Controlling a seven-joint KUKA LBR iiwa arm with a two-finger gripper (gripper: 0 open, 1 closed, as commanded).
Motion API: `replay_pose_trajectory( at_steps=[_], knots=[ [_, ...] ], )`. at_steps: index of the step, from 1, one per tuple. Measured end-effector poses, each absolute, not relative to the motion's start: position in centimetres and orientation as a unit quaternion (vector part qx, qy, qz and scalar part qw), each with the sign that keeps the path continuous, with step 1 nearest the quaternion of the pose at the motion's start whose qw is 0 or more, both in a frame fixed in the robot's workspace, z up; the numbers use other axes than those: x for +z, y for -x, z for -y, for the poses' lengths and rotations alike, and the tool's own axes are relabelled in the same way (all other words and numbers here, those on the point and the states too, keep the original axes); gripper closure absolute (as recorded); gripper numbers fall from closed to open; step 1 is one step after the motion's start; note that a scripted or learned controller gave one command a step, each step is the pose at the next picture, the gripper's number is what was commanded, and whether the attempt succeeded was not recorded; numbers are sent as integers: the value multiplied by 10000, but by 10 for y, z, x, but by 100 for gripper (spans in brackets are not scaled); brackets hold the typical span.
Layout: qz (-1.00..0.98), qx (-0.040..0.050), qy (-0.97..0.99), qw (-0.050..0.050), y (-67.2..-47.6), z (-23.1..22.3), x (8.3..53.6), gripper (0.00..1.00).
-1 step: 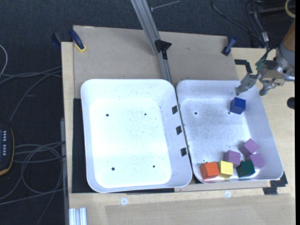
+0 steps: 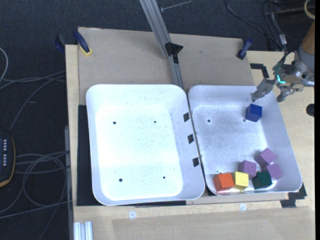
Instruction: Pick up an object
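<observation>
Blue cube [image 2: 253, 112]: one item, lying alone at about 1 o'clock in the right bin [image 2: 220, 134], near the far rim, resting on the bin floor and apart from all other items.

Gripper [image 2: 271, 90]: seen at 2 o'clock of the view, above the far right corner of the right bin, just up and to the right of the blue cube. Its two fingers are spread apart with nothing between them; no contact with the cube is seen.

Other contents of the right bin, clustered at 5 o'clock against the near rim: orange block [image 2: 224, 181], yellow block [image 2: 241, 179], green block [image 2: 261, 179], and three purple blocks, of which one [image 2: 267, 156] lies a little apart towards the right wall. The remaining two are set beside the yellow and green blocks.

Left bin [image 2: 135, 144]: white, speckled, no items noted.

Status of task: not yet accomplished. No object is lifted and every block is judged to be at rest on the bin floor. The blue cube is judged the likeliest target, being nearest the gripper. Left to be done: the gripper is to be brought down around an object, closed, and raised with the object held.
</observation>
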State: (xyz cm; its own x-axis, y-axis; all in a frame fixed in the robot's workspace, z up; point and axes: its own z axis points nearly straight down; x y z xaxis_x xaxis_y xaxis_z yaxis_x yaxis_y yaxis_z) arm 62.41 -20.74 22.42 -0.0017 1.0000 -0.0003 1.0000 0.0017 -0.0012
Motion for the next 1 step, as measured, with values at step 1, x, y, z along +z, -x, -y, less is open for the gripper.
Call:
replay_pose_trajectory(
  at_steps=[1],
  knots=[
    [7069, 18, 7073, 30, -617, 214, 167, 0]
  ],
)
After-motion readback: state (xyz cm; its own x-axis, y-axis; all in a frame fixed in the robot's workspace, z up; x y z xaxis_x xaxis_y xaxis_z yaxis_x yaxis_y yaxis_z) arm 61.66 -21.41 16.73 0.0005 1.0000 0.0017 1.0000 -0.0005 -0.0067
